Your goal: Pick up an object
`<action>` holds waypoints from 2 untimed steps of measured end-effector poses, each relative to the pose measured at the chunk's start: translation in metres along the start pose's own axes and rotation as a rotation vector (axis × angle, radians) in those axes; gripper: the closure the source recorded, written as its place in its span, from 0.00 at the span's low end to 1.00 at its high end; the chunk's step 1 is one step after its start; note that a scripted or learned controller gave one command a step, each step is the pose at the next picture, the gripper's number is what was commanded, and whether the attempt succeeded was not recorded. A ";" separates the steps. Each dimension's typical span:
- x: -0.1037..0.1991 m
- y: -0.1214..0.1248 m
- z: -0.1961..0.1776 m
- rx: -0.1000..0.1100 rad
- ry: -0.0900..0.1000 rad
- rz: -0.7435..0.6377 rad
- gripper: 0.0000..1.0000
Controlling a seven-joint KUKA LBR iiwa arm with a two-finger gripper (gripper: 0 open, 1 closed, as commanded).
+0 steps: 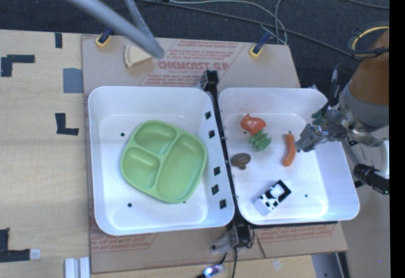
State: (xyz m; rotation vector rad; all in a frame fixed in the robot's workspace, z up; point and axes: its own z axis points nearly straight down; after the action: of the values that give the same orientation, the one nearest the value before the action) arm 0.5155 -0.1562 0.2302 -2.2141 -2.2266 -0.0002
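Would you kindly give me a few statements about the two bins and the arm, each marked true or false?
1. The green divided plate lies in the left bin. True.
2. The orange carrot is in the left bin. False: it lies in the right bin.
3. The end effector is over the right bin, just right of the carrot. True.
4. The black and white block sits on the green plate. False: it rests on the right bin's floor, near its front edge.
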 end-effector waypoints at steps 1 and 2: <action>0.054 0.006 -0.009 -0.001 0.000 -0.001 1.00; 0.107 0.007 -0.015 0.000 0.001 -0.002 1.00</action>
State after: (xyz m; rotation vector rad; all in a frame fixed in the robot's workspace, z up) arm 0.5223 -0.0488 0.2452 -2.2120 -2.2283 -0.0011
